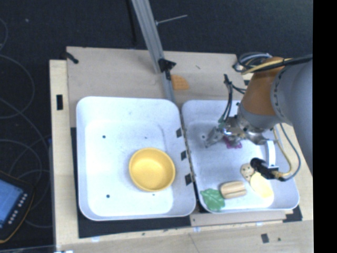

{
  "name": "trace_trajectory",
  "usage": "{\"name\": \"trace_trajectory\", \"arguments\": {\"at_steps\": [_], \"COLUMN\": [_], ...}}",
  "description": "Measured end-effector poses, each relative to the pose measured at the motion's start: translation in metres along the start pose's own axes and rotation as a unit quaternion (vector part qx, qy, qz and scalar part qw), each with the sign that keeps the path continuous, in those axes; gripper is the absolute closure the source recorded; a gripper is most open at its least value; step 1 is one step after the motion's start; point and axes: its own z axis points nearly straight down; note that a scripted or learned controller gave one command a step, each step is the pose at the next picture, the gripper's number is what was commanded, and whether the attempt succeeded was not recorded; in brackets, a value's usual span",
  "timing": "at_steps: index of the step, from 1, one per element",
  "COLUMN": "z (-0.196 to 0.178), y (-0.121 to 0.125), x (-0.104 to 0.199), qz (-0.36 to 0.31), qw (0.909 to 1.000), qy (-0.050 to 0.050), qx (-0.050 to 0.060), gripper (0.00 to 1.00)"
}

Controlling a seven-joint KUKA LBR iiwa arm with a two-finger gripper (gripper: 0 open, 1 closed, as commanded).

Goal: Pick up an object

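Observation:
My gripper (225, 136) hangs low over the middle of the right bin (208, 165), under the grey arm with its orange band (261, 93). A small purple object (234, 142) lies right at the gripper's tips, partly hidden by it. Along the front of the right bin sit a green piece (212, 198), a tan cylinder (233, 189), a pale yellow oval piece (261, 185) and a small round beige piece (246, 169). A yellow bowl (152, 168) stands in the left bin (100, 157).
A metal pole (150, 36) rises at a slant from behind the bins' shared edge. An orange tag (179, 83) lies on the bench behind the bins. Cables (281, 157) loop down from the arm over the right bin's right side.

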Motion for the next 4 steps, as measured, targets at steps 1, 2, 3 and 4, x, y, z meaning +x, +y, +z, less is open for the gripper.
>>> {"name": "trace_trajectory", "arguments": {"at_steps": [1, 2, 3, 4], "z": [-0.013, -0.058, -0.122, -0.177], "y": [0.002, -0.002, 0.004, 0.006], "x": [0.0, -0.001, -0.004, -0.005], "qz": [0.002, 0.002, -0.003, -0.004], "qw": [1.0, 1.0, 1.0, 1.0], "qy": [0.001, 0.003, 0.002, 0.002], "qx": [-0.003, -0.001, -0.003, -0.003], "gripper": [1.0, 1.0, 1.0, 1.0]}}
